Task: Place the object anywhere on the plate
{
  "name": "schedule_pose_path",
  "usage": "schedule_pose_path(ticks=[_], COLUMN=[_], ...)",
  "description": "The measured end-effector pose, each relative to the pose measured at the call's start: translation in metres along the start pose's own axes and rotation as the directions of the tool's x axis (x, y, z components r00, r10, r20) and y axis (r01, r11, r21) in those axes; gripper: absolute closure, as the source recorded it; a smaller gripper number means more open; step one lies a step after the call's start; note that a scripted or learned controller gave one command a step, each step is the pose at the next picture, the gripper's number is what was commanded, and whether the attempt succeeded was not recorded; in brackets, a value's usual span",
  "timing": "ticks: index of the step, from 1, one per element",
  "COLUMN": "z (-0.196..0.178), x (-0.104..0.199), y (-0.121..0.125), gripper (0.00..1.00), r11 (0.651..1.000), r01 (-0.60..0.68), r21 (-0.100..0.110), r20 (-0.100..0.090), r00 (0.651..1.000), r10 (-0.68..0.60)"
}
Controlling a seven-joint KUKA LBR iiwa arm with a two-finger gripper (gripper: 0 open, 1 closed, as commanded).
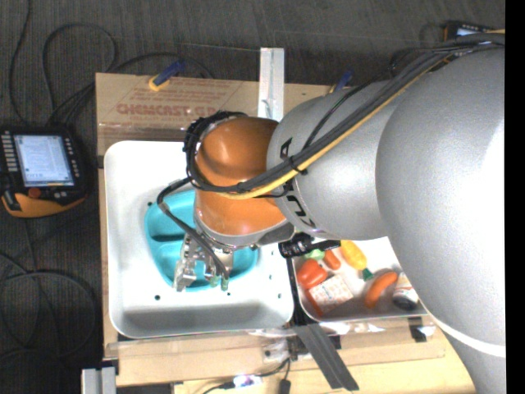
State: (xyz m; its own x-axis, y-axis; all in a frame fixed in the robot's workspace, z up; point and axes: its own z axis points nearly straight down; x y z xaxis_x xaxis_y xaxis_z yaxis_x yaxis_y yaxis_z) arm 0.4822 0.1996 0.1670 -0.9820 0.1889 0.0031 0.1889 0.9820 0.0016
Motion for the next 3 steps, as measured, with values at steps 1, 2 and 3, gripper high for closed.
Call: schedule_pose_path(ticks=[1, 2, 3], z=[0.0, 0.005, -0.003], x=[0.0, -0.016, -0.015], y=[0.0, -0.061, -0.059], gripper=[0.0, 0.0, 1.0], r11=[1.0, 0.997, 0.997], r01=[0.0, 0.082, 0.083], r21=[0.0, 0.004, 0.0], r20=[0.0, 0.001, -0.001], r00=[1.0, 0.997, 0.997], r10=[0.0, -0.082, -0.083])
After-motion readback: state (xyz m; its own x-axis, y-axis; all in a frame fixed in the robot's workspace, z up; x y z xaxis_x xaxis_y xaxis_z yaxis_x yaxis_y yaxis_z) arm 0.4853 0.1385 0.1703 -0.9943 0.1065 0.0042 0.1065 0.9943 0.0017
